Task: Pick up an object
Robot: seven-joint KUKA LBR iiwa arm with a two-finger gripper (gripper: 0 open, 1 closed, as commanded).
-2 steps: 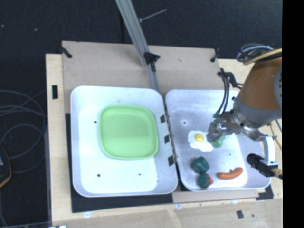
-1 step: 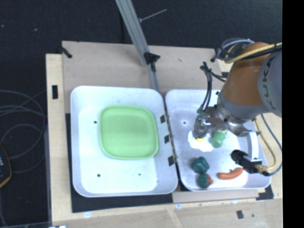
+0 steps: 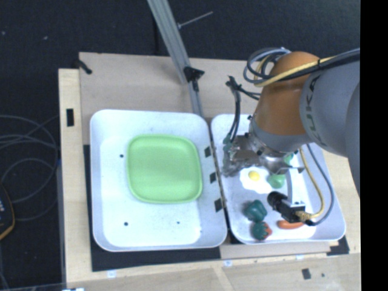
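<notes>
Gripper (image 3: 236,157) state can't be told, but w/ it hung by the wall of the right bin (image 3: 214,132), the toy egg (image 3: 254,178) could be missed & wall clipped.

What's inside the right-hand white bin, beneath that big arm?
A toy fried egg, a green pepper, a darker green piece and an orange-red piece lie in the right bin. The arm covers its far half; anything there is hidden.

Item tally: 8 things, 7 kinds.
2x white: left bin (image 3: 109,180) & right bin (image 3: 332,217); green plate (image 3: 163,167) x1; fried-egg toy (image 3: 254,179) x1; green pepper (image 3: 255,209) x1; dark-green veg (image 3: 260,230) x1; small green bit (image 3: 277,179) x1; orange-red veg (image 3: 289,225) x1. Green things altog.: 4.
</notes>
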